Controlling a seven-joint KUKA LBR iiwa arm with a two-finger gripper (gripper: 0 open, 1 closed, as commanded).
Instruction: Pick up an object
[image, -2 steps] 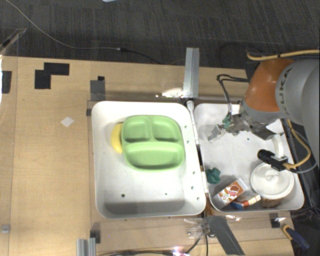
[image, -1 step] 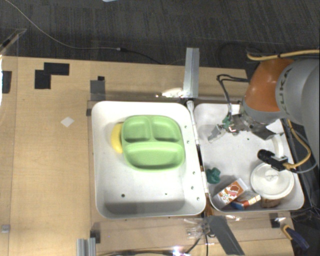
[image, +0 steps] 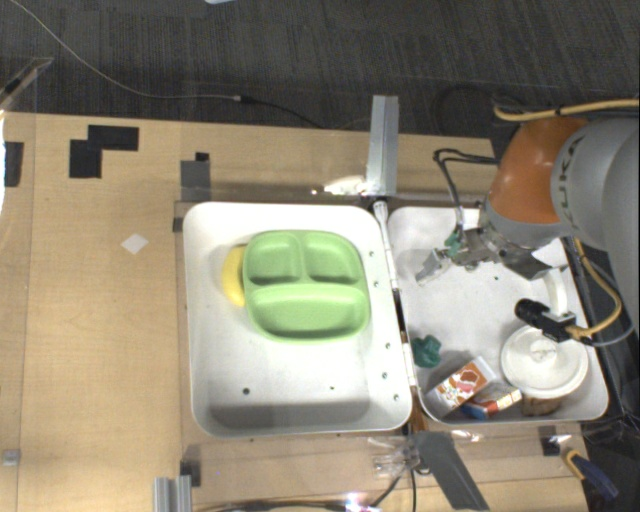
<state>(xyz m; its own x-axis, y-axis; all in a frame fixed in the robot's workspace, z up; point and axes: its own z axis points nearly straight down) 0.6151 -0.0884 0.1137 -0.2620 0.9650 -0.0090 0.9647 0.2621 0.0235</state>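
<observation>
bare white floor spreads through the middle of the right bin (image: 600, 405), where the gripper (image: 432, 266) hangs with nothing between its parted fingers, while a small box (image: 462, 385), teal lump (image: 428, 349) and white lid (image: 543, 362) crowd the near edge.

No text can be read — the small carton's (image: 463, 386) print is too blurred.
</observation>
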